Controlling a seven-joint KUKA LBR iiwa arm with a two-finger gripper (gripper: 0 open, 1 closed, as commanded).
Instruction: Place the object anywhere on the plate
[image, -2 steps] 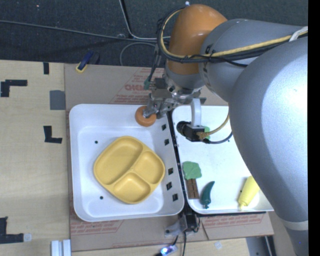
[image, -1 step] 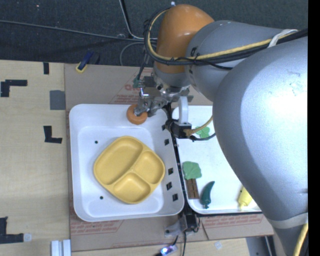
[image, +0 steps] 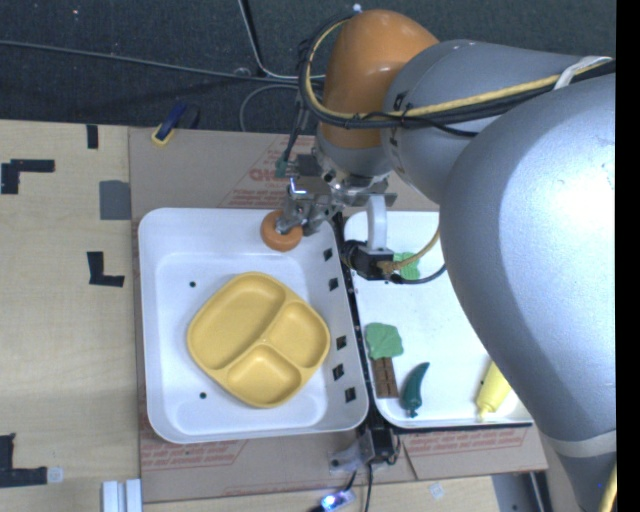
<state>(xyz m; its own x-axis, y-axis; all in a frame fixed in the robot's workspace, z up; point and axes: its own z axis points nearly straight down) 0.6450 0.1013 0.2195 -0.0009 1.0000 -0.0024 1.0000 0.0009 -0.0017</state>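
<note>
Cannot tell if the claw (image: 297, 214) grips the orange ring (image: 281, 234) beyond the plate (image: 240, 318); release low, over its middle

Tally of what lay in view
There were two white bins, a left bin (image: 165, 240) and a right bin (image: 430, 330). The left bin held one yellow plate (image: 258, 340) with three compartments and one orange ring-shaped piece (image: 282, 232). The right bin held five pieces: one green leafy piece (image: 383, 340), one brown stick (image: 386, 376), one dark green pepper (image: 413, 388), one yellow piece (image: 490, 392) and one small green bit (image: 407, 268), partly hidden
</note>
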